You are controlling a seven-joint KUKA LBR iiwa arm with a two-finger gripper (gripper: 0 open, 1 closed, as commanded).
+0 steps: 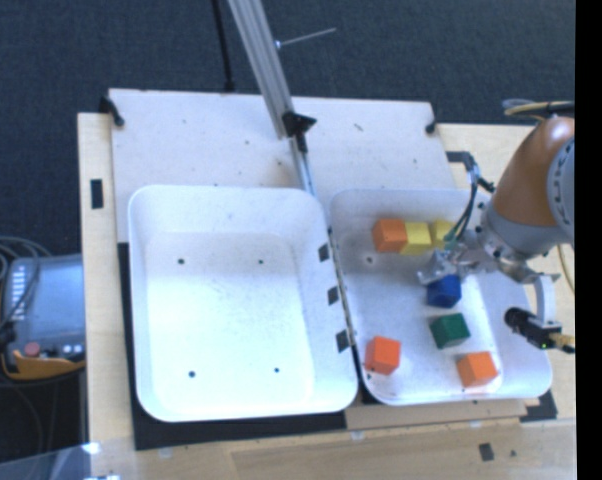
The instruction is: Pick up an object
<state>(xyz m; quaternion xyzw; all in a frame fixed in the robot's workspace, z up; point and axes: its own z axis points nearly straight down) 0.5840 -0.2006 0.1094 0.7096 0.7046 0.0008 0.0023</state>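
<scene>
Blue cube (443,291) of solid plastic in right white bin (346,268), directly beneath tool (443,265) of grey arm (526,203). Tool state: cannot tell. Close by: green cube (448,329) just below, yellow block (418,235) and orange block (389,234) above. Likely risks: off-centre closing, blue cube slipping or tipping away; green cube nudged aside.
</scene>
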